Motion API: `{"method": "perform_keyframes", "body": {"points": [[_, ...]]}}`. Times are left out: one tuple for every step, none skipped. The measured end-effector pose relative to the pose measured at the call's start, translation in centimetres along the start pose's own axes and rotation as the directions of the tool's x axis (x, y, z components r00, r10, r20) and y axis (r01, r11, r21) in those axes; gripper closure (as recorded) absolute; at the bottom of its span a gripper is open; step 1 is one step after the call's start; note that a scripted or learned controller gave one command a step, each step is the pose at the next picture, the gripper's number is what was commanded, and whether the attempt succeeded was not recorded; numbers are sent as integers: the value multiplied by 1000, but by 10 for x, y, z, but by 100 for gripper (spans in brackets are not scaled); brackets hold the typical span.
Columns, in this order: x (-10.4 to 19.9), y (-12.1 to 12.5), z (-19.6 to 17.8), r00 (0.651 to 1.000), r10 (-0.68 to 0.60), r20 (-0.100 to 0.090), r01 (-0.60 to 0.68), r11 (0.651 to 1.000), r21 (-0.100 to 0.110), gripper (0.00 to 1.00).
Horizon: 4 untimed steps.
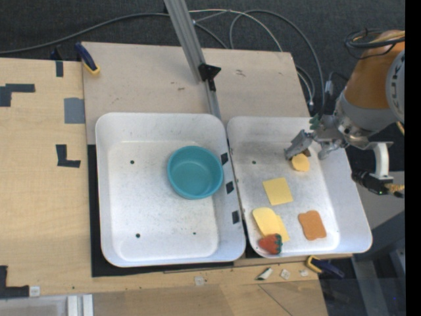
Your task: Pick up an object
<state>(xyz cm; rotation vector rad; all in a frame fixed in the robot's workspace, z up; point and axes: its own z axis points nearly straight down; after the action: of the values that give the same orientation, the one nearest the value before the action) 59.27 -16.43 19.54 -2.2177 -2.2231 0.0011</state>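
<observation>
My gripper [309,149] reaches in from the right over the right bin [263,133], its two grey fingers spread apart. A small round yellow-orange piece [300,164] lies on the bin floor just below and between the fingertips, not held. Further down the right bin lie a flat yellow square [277,191], a pale yellow slab [268,220], an orange bread-like piece [312,225] and a red strawberry [270,244] with a green top. A teal bowl [195,171] sits in the left bin [125,196].
A slanted grey metal pole [191,45] crosses above the bins' back edge. Black cables [263,22] trail behind the bench. A small yellow-blue clamp [87,58] lies at the bench's back left corner. The arm's orange band [371,64] hangs over the right bin's far right side.
</observation>
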Motion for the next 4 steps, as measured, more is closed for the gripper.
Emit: {"method": "perform_keyframes", "body": {"points": [[0, 0, 0, 1000, 0, 0, 0, 1000, 0, 0], [3, -10, 58, 1000, 1, 0, -1, 1000, 5, 0], [3, -9, 105, 1000, 1, 1, -1, 1000, -4, 0], [4, -9, 96, 1000, -1, 2, 1, 1000, -3, 100]]}}
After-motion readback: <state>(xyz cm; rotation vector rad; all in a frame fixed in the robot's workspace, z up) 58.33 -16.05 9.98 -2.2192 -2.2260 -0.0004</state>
